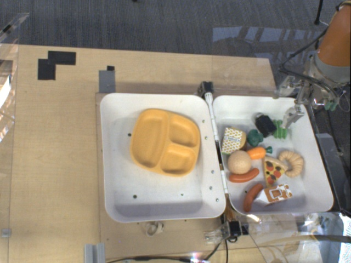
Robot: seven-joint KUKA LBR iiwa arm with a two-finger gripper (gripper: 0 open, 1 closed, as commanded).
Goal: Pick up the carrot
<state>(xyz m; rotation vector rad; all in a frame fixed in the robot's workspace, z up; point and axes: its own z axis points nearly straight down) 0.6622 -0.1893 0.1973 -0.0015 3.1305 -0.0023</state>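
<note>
the grey arm with its orange band (335, 40) enters from the right edge, above the upper right corner of the right shallow white bin (323, 171). its two-finger gripper (292, 115) hangs over the upper right part of that bin, and whether the jaws are released or clenched cannot be told at this size. nothing shows between them.

the small orange carrot with a dark green leafy top (255, 152) lies near the middle of the right bin, top end pointing up and left. it sits just above and right of the round beige ball-shaped item (239, 161), touching or nearly touching it, and well apart from the gripper.

other contents of the right bin:
- a black blocky object (265, 124) in the upper part, with a bright green piece (281, 130) just beside it on the right
- a cream checkered wedge (232, 140) on the left side
- a tan curled pastry shape (292, 162) on the right
- a pizza slice (272, 171) between pastry and ball
- two red-orange sausages — one (243, 176) under the ball, one (252, 196) lower down
- a small white and orange box (278, 193) near the lower edge

the left shallow white bin (118, 201) holds a yellow three-compartment plastic plate (163, 141), lying flat near its centre. both bins rest on the pale wooden bench (49, 163).
</note>
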